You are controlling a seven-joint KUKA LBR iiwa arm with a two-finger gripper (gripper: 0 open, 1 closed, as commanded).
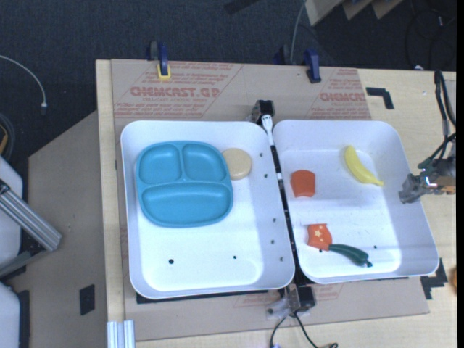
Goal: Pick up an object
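Gripper sits at the far right, just over the right rim of the right bin. It's small and blurry there, so can't tell its state, and nothing visible in it. Thin dark cables run up from it along the right side.

Nearest obj is the yellow banana, upper part of right bin, lying at a slant, apart from the gripper. Further left, near the bin's left wall, an orange block. Below that, twd the front, a small orange-red piece touching a dark green stem-like item that runs off to the right.

Left bin sits right beside, the two rims meeting along the centre. It holds a blue 3-compartment plate in its upper left, w/ a pale round disc touching the plate's right edge.

Both bins rest on a brown cardboard sheet w/ red print, held by two blue clamps at the back edge.
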